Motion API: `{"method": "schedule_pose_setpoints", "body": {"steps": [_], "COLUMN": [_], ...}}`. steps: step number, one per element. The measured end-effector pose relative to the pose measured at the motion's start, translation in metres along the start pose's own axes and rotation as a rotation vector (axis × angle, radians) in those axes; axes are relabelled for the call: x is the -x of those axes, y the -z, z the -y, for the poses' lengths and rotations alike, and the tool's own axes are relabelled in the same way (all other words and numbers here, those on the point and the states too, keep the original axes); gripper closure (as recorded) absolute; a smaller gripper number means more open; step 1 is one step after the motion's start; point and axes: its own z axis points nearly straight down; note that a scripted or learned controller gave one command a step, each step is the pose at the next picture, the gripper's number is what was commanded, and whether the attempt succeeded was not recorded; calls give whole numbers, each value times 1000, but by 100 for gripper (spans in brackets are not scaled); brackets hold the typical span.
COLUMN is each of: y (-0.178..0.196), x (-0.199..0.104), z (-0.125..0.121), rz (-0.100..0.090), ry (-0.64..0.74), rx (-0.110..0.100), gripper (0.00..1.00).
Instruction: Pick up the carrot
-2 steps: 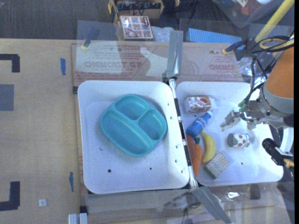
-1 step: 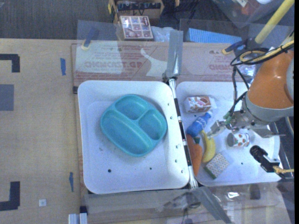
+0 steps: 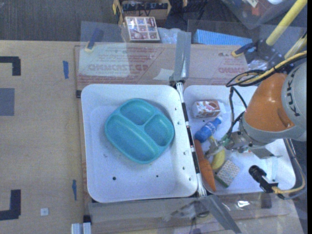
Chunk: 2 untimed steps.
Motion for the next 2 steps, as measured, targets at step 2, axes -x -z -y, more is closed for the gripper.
{"method": "schedule_pose_setpoints", "body": {"steps": [2], "y": [117], "x": [-55], "z": [27], "rz": [0], "ry": [-336], "rx": [-6], "gripper": [100]}}
